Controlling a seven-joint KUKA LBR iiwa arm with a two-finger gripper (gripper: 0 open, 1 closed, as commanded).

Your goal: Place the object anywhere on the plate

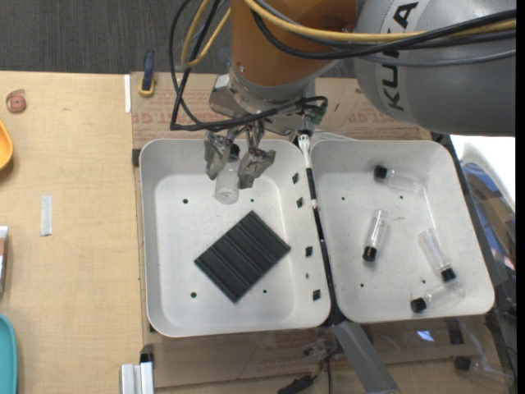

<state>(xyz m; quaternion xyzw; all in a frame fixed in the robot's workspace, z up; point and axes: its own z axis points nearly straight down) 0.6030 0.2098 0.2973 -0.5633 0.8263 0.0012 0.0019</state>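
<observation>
Gripping a small clear tube (227,183), the gripper (238,164) is hanging over the back part of the left bin (156,245). Its two fingers are pinching the tube near the top, so the tube is hanging straight down and is not lying in the bin.

Now going from big to small. The grey arm (426,39) with its orange part is reaching in from the right and is covering much of the top. It is coming from high up, probably so it is not bumping the bin walls.

The two white bins are sitting side by side. The right bin (480,220) is holding four more clear tubes with black caps (373,235), lying flat and scattered. That looks like the place tubes are being picked from.

The dark ribbed plate (243,255) is lying flat in the middle of the left bin, turned like a diamond. It is lying nearer the front than the tube, and the two are apart.

I think the carrying step is going on. The tube needs to go a little forward and down, then be let go. It is round, so it may roll off the plate.
</observation>
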